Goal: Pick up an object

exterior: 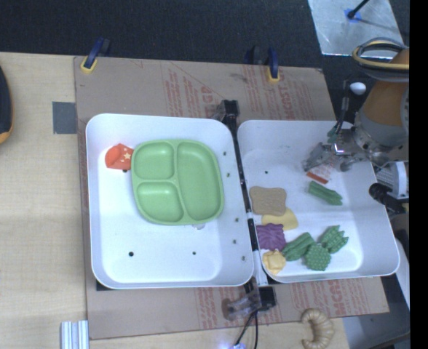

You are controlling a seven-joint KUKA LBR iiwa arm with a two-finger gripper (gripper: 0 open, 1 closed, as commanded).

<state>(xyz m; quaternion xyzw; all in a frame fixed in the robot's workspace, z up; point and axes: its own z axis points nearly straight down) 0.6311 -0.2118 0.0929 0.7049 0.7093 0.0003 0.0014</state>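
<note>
Hand (329, 158) low in the right bin (374, 267), at its one-o'clock corner, grip state I cannot tell, hovers over a small red-and-white piece (316, 175), while the nearest clear target, a green pod (324, 193), lies just toward six o'clock, long axis running ten-to-four.

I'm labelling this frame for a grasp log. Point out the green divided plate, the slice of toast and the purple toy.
green divided plate (177, 181): camera view, on the ridge where its compartments meet.
slice of toast (268, 200): camera view, middle of its brown top.
purple toy (270, 235): camera view, centre of its crinkled top.
</note>
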